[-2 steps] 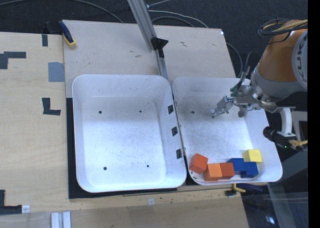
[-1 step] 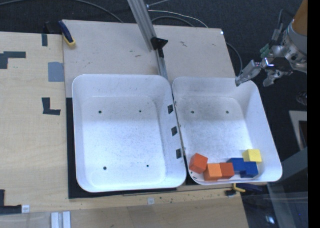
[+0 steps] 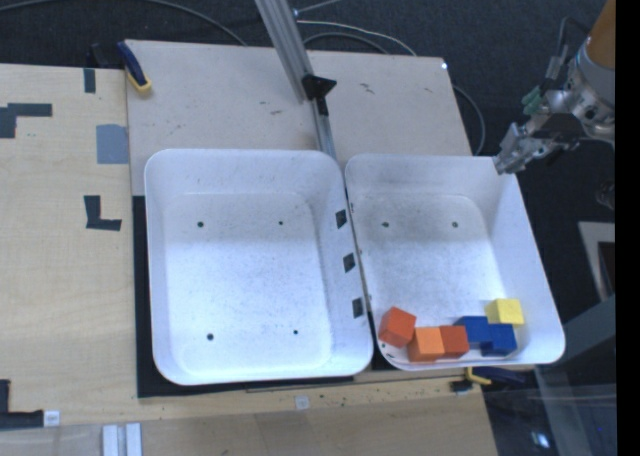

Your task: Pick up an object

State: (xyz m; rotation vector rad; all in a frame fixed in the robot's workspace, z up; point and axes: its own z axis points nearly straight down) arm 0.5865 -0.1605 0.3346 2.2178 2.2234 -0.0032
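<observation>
The claw [image 3: 512,156] hangs just outside the right bin's [image 3: 520,219] far right corner; whether it is apart or together I cannot tell. Well below it, in the bin's near corner, sit orange blocks [image 3: 425,336], blue blocks [image 3: 488,334] and a yellow block [image 3: 505,311]. The left bin [image 3: 160,244] lies further left, a metal pole [image 3: 280,19] up-left.

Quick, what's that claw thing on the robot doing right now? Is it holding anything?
Gripper: above the right bin's far right corner, nothing seen in it; open or shut cannot be told.
</observation>
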